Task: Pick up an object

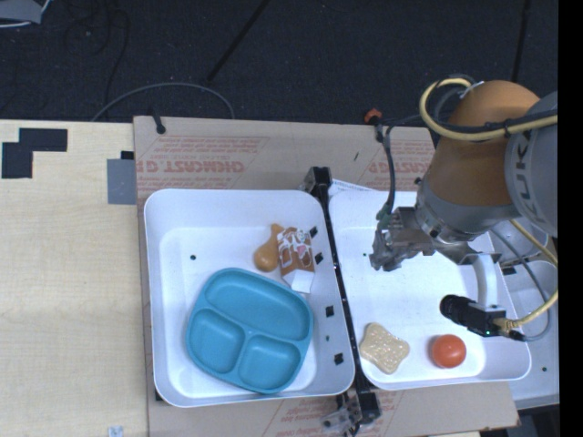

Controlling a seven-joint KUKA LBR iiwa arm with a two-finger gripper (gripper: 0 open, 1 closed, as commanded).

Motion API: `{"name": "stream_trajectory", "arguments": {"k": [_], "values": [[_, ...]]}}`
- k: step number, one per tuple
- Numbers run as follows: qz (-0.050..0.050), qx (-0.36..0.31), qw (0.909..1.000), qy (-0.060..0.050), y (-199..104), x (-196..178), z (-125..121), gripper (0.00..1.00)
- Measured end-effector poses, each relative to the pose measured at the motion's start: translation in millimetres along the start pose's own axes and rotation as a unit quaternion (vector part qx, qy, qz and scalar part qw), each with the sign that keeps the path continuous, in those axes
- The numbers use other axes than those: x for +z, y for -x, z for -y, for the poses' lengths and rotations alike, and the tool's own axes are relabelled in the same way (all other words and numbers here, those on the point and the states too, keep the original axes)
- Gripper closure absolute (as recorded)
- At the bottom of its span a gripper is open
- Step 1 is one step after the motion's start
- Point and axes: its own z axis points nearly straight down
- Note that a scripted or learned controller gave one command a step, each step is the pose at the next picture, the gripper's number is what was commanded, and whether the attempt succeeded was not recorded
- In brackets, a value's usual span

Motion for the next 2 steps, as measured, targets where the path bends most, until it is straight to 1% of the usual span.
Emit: {"name": "stream_trajectory", "arguments": {"k": [1, 2], "values": [[0.000, 0.001, 1.0000, -0.001, -52.3, 13.8, 10.4, 1.00], [0.000, 0.000, 1.0000, 0.000, -107.5, 6.3, 16.7, 1.00]]}}
